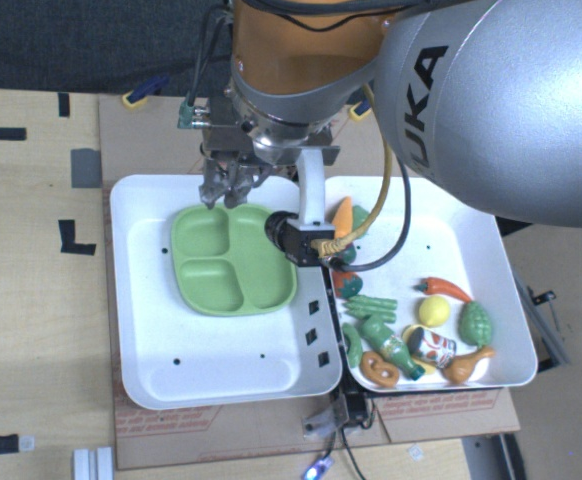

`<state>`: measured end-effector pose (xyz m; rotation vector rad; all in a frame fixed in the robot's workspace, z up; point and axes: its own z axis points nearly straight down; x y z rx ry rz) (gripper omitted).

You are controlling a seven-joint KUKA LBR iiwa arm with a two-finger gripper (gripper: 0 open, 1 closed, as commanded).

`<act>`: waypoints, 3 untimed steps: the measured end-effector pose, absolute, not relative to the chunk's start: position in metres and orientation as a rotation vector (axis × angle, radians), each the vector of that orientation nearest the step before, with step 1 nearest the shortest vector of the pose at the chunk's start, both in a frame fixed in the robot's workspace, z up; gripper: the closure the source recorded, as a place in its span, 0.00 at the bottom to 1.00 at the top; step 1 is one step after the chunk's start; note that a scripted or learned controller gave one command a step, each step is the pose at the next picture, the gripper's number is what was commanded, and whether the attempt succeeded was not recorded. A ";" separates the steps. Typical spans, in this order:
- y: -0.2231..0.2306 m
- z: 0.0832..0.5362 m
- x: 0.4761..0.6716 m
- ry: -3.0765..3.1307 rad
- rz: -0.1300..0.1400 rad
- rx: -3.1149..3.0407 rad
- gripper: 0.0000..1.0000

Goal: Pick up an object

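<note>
From where I stand, the big grey arm (491, 88) with its glossy orange band (311, 28) leans in over the two shallow white bins. The tool (228, 190) hangs at the far rim of the green plate (233, 263). I cannot tell whether it is open or closed, or whether it touches the plate.

The plate is smooth, matte plastic, a rounded rectangle moulded into three shallow compartments. It lies flat in the far half of the left bin (211, 363), close to the divider between the bins. The bin is hard white plastic with rounded corners and a raised lip.

The right bin (451, 238) carries a heap of small toy foods, mostly along its near edge. A tapered orange carrot (342, 215) leans by the divider at the far end. Nearer sit a bundle of slim green bean pods (371, 306), a curved red chilli (445, 288), a round yellow lemon (433, 311) and a knobbly green oval piece (477, 322) just beside it. At the front lie a small printed can (437, 346), a tan drumstick (466, 365) and a brown ring-shaped piece (378, 369), all packed close, several touching.

Both bins rest on a sheet of brown cardboard (141, 138) laid over the pale, wood-grained counter (31, 298), which bears black tape marks.
</note>
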<state>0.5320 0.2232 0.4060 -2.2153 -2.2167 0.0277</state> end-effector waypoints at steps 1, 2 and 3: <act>0.148 0.444 0.571 -2.217 -0.001 -2.229 1.00; 0.201 0.540 0.601 -2.231 -0.015 -2.219 1.00; 0.235 0.516 0.589 -2.225 0.005 -2.215 1.00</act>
